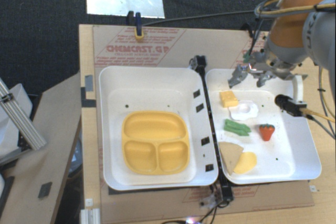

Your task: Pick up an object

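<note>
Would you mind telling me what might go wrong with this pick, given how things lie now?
The gripper hovers near the right bin's far wall, so a descent might clip it. The yellow cheese block touches the white egg piece, so a grasp might catch both. The green bean lies flat and may slip.

a yellow divided plate (155,141) is lying in the left bin (113,113). a blue and yellow clamp (138,25) is gripping the far edge of the bench (173,44).
</note>
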Tool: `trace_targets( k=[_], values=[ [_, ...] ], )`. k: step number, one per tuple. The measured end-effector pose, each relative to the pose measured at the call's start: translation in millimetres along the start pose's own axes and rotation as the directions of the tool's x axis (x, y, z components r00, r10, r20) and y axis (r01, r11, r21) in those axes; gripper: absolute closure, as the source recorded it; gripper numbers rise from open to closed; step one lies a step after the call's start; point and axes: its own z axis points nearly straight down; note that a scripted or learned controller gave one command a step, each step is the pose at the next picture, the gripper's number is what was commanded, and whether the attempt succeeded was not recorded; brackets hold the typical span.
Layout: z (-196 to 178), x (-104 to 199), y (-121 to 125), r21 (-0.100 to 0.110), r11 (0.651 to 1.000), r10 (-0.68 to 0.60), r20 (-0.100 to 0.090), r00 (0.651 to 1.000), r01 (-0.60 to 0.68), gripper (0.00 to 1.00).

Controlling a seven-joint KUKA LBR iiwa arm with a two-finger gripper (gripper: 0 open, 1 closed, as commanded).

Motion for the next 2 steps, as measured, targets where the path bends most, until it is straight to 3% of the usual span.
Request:
trace_targets(
  k=[2],
  values=[
    [86,6,0,0.001,1.0,0.001,-0.001,1.0,-0.001,0.0]
  ],
)
